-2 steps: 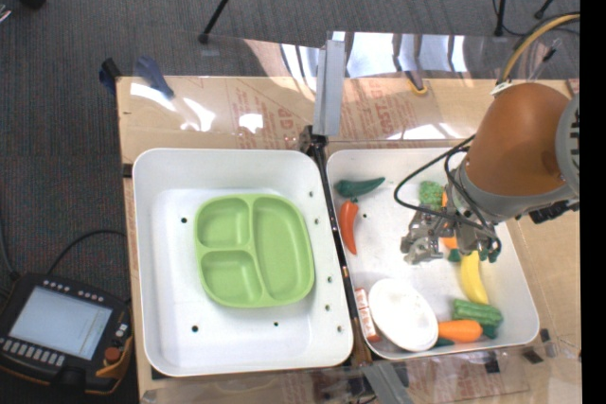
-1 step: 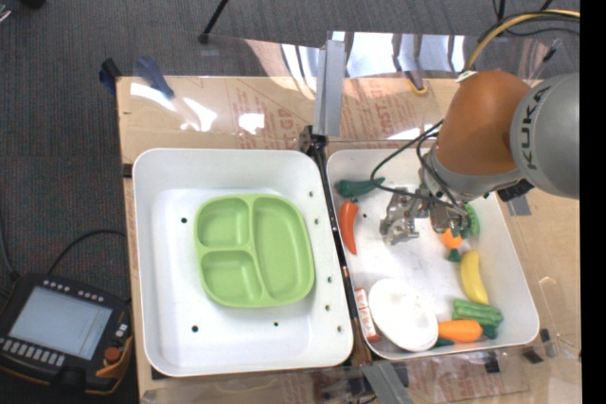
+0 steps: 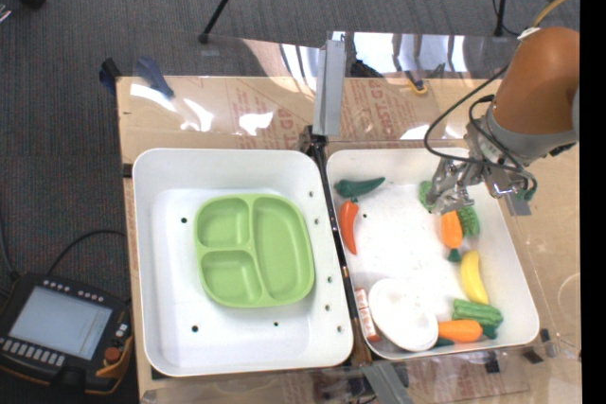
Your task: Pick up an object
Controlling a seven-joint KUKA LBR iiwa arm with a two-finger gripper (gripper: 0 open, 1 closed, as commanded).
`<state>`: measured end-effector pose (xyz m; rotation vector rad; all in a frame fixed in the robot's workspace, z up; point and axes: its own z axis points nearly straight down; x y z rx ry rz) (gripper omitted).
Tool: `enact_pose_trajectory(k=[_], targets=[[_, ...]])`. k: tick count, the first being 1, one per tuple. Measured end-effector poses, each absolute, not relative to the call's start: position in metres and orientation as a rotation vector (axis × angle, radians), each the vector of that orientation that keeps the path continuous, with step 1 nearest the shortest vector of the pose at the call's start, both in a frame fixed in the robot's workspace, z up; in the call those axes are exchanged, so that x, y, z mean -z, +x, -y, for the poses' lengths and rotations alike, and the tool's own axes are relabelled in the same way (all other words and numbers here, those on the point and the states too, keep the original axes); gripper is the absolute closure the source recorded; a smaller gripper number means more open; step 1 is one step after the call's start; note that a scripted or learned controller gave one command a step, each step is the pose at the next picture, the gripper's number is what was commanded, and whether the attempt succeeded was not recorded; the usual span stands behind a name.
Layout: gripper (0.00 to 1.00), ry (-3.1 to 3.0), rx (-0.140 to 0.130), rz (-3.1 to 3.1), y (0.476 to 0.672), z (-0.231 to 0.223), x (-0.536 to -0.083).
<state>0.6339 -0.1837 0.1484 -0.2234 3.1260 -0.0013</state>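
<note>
My gripper (image 3: 453, 192) hangs low over the far right part of the right bin (image 3: 398, 164). It is just above the top end of a small orange carrot (image 3: 452, 229), which lies on the bin floor beside a green leafy piece (image 3: 469, 220). Another green piece (image 3: 426, 193) peeks out at the gripper's left side. Nothing shows lifted off the floor. A yellow banana (image 3: 472, 276) lies nearer the front, below the carrot.
A second carrot (image 3: 459, 330), a green ridged toy (image 3: 478, 310) and a white dish (image 3: 402, 315) lie at the right bin's front. A red chili (image 3: 349, 224) and a dark green vegetable (image 3: 360, 187) lie along its left wall. The left bin (image 3: 161, 175) holds a green divided plate (image 3: 254, 250).
</note>
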Motion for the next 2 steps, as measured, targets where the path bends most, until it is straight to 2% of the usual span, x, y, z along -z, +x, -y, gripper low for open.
enact_pose_trajectory(k=[1, 2], targets=[[1.00, -0.824, -0.006, -3.033, 0.557, 0.212, -0.086], [1.00, -0.821, -0.005, -3.028, 0.559, 0.211, -0.098]])
